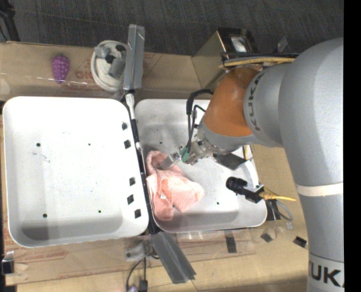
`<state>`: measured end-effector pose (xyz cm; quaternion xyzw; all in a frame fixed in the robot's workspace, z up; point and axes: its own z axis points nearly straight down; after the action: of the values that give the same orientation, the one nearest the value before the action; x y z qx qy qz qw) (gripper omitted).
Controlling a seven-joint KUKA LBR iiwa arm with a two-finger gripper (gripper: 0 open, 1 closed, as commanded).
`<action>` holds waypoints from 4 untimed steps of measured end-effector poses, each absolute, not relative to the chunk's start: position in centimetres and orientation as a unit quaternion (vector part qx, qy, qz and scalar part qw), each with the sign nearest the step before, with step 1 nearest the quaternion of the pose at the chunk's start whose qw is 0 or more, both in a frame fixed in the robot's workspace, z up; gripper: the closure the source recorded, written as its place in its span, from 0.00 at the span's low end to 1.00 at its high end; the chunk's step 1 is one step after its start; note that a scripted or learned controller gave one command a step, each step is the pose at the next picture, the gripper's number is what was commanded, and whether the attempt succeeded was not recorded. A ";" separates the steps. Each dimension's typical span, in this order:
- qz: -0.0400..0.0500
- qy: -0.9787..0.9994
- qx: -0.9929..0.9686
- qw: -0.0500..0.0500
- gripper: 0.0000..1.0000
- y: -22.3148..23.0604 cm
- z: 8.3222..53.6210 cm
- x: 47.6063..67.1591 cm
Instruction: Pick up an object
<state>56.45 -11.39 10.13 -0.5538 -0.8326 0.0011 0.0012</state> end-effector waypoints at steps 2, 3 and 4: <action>0.001 -0.843 -0.537 0.001 1.00 -11.4 10.1 54.3; 0.000 -0.771 -0.637 0.000 1.00 -6.3 20.4 57.4; 0.000 -0.771 -0.637 0.001 0.00 -6.3 20.4 57.3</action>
<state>57.35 -6.29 20.37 -0.6368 -0.7710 0.0002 0.0007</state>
